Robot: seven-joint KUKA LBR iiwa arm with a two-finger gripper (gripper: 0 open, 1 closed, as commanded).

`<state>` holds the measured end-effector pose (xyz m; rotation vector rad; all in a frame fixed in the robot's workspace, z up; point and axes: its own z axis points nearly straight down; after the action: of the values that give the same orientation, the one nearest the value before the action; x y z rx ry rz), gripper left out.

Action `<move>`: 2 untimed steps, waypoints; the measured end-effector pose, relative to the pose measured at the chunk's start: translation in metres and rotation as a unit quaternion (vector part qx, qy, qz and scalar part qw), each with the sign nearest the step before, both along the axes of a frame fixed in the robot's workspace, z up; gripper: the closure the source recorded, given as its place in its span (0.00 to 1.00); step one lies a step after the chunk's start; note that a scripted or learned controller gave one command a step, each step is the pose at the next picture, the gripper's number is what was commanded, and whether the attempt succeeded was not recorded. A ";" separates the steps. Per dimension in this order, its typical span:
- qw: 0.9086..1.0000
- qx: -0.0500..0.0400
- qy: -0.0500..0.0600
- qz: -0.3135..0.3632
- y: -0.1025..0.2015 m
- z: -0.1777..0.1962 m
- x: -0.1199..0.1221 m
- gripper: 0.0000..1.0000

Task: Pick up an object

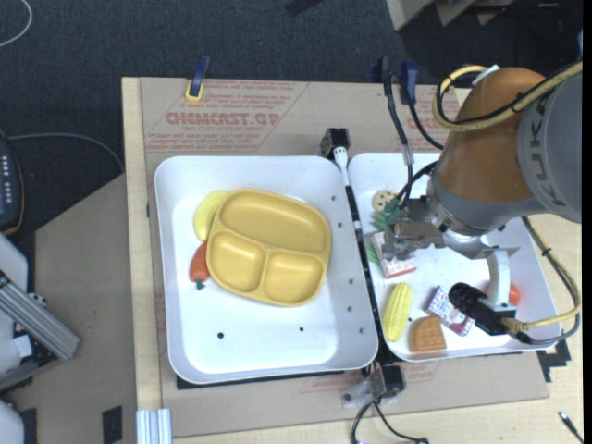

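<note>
The counter (277,109) is being covered by a brown board printed "CHEMCAST GP" in red, with dark carpet lying around it. Two white bins are being carried on it. In the left bin (176,276) a yellow divided tray (268,246) is lying, with an orange-red piece (199,265) touching its left edge. The gripper (400,239) is being held low in the right bin (527,336), just right of the tray; whether the fingers are spread or closed cannot be told. A corn cob (398,309), a round biscuit (427,335) and a small red-and-white packet (447,309) are lying below the gripper.
</note>
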<state>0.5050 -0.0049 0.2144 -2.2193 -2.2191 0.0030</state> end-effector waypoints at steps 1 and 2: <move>1.000 0.000 0.000 -0.001 0.000 0.001 -0.005 1.00; 1.000 -0.001 -0.003 0.001 -0.001 0.021 -0.003 1.00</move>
<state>0.5025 -0.0064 0.2355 -2.2221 -2.2244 -0.0035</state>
